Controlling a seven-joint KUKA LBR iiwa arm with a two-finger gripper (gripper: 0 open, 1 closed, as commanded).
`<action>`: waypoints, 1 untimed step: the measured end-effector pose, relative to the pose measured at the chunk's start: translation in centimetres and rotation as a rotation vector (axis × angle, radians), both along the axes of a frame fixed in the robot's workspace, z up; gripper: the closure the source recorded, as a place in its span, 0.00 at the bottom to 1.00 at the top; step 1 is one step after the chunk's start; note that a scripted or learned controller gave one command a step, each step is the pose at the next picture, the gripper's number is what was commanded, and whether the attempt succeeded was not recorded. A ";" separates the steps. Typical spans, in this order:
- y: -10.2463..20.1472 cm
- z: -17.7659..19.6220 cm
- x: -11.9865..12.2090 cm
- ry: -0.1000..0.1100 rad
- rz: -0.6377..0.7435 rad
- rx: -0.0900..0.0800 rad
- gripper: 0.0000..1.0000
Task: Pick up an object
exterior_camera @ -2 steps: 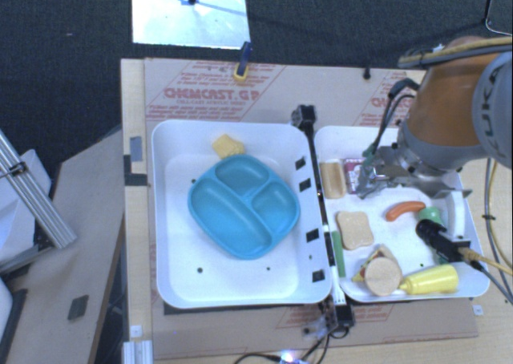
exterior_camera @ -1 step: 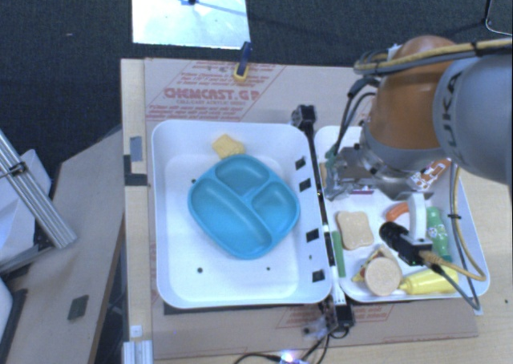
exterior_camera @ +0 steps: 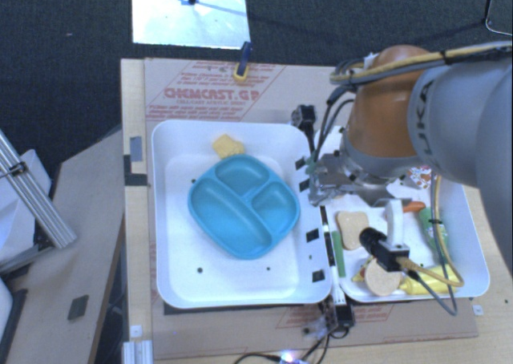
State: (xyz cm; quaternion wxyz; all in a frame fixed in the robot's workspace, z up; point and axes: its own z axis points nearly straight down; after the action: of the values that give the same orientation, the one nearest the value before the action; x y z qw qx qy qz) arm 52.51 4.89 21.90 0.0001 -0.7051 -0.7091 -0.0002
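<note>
A blue tray (exterior_camera: 243,204) and yellow piece (exterior_camera: 228,145) lie in the left bin (exterior_camera: 172,274); toast (exterior_camera: 351,229), a round slice (exterior_camera: 382,277) and other toy food crowd the right bin (exterior_camera: 473,270) under the arm (exterior_camera: 425,118), both bins on a cardboard-lined bench (exterior_camera: 192,90) over dark carpet (exterior_camera: 64,42)

A shiny metal sheet (exterior_camera: 190,0) lies on dark carpet (exterior_camera: 56,42) beyond the bench.

A glossy blue plastic divided plate (exterior_camera: 244,205) lies in the smooth white plastic left bin (exterior_camera: 183,274), over matt printed cardboard (exterior_camera: 210,91)
</note>
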 end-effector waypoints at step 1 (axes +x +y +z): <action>0.2 -0.2 0.5 -0.002 0.000 0.000 1.00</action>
State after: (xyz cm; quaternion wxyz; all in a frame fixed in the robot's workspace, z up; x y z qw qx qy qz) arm 53.02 5.13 21.73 -0.0006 -0.7051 -0.7091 -0.0008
